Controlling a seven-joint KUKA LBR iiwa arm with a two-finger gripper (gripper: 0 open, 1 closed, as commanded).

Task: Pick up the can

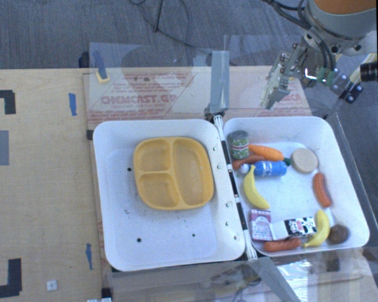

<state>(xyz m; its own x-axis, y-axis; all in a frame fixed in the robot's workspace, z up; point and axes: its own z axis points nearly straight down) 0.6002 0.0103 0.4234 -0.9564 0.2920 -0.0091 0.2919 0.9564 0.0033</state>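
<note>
The can [239, 144] is small, with a green label and a grey lid. It stands upright in the far left corner of the right bin [337, 142], against the divider between the bins. An orange carrot [265, 152] lies touching its right side. My gripper [275, 95] hangs beyond the far rim of the right bin, up and to the right of the can and well apart from it. Its fingers point down and to the left, open, with nothing between them.
A blue bottle [270, 169], a banana [255, 189], a round biscuit [304, 160], a sausage [321, 190], a pink box [260, 225], a small carton [300, 226] and a second banana [322, 228] share the right bin. A yellow divided plate [173, 172] lies in the left bin [118, 242].
</note>
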